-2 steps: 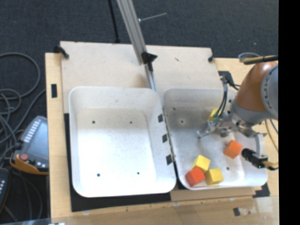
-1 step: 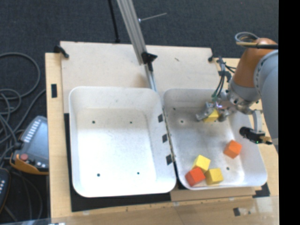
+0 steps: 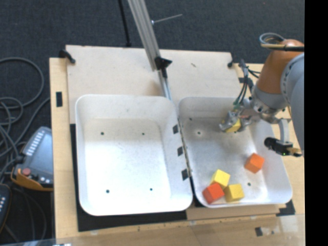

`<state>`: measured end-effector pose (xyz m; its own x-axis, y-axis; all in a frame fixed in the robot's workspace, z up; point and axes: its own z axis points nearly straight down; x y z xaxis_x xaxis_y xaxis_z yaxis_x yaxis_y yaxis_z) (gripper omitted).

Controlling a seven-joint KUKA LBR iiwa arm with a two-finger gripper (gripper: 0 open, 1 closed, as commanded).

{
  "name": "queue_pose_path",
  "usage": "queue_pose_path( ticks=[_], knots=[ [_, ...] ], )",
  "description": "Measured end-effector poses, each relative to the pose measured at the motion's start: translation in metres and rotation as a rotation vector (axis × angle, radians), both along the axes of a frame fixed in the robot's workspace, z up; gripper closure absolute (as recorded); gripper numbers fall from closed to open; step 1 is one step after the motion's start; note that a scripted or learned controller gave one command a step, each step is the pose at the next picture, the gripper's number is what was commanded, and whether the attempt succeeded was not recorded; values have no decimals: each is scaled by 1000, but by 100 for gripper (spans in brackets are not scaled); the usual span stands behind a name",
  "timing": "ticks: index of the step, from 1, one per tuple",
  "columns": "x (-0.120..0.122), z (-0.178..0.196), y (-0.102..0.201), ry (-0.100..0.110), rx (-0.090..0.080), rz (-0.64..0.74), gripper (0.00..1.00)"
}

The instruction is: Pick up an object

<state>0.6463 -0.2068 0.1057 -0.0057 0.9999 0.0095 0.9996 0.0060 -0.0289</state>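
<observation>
My gripper [image 3: 230,123] is low over the upper middle of the right bin [image 3: 266,191], reaching in from the right. A small yellow object [image 3: 235,128] shows right at its tip, partly hidden by it; whether it is held is unclear. An orange block [image 3: 254,163] lies alone near the bin's right side. At the front of the bin a yellow block [image 3: 221,178], a red block [image 3: 213,192] and another yellow block [image 3: 234,192] sit close together.
The left bin [image 3: 82,152] stands beside the right one, their walls meeting at the centre. A slanted aluminium rail [image 3: 146,29] rises behind the bins. Cables and a handheld pendant [image 3: 35,158] lie off the bench at left.
</observation>
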Motion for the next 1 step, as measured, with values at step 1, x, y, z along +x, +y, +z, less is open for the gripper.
queue_pose_path(
  ticks=[1],
  knots=[
    [7,11,81,-30,-7,2,100]
  ],
)
